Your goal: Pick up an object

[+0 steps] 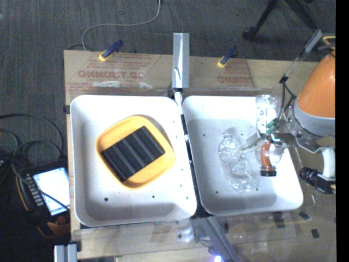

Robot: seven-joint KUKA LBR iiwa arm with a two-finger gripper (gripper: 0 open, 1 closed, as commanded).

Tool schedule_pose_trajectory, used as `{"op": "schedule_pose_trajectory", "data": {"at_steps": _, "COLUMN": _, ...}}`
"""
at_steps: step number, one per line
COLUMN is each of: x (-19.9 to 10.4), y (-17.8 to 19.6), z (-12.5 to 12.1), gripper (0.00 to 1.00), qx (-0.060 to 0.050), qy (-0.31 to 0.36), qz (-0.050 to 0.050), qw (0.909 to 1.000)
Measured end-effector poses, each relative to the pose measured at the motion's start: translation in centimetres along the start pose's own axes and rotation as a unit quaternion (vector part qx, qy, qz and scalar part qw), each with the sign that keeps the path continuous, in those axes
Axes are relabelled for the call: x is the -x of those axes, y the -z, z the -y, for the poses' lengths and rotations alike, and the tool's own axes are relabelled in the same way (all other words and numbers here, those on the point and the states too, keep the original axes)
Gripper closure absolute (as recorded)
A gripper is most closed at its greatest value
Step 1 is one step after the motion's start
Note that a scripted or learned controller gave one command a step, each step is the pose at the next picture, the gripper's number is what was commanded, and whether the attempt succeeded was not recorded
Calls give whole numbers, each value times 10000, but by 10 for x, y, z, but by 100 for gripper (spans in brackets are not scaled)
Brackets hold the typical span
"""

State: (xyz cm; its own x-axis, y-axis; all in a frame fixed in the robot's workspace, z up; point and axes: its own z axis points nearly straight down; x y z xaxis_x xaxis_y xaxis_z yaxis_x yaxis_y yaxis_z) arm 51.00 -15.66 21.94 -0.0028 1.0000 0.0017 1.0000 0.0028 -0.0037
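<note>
Two white bins side by side on the bench. Left bin (87, 124): one yellow tray (136, 150) with a black ribbed insert, lying tilted. Right bin (207, 119): crumpled clear plastic (235, 160) mid-floor; an orange-and-black piece (266, 157) just right of it. Gripper (271, 131) over the right bin's far right side; grip state cannot be told

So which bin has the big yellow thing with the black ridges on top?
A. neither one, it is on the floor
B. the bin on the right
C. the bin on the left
C: the rounded yellow plastic object with a black ridged top lies in the left shallow white bin, while the right shallow white bin holds a crumpled clear plastic bottle.
</note>
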Motion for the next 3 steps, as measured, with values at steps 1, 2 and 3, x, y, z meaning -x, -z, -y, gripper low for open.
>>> {"op": "schedule_pose_trajectory", "data": {"at_steps": 1, "x": 46, "y": -34, "z": -36, "gripper": 0, "qx": 4, "qy": -112, "qz": 4, "qw": 9999}}
{"op": "schedule_pose_trajectory", "data": {"at_steps": 2, "x": 62, "y": -50, "z": -74, "gripper": 0, "qx": 5, "qy": -46, "qz": -3, "qw": 10000}}
{"op": "schedule_pose_trajectory", "data": {"at_steps": 3, "x": 56, "y": -82, "z": -106, "gripper": 0, "qx": 4, "qy": 715, "qz": 20, "qw": 9974}}
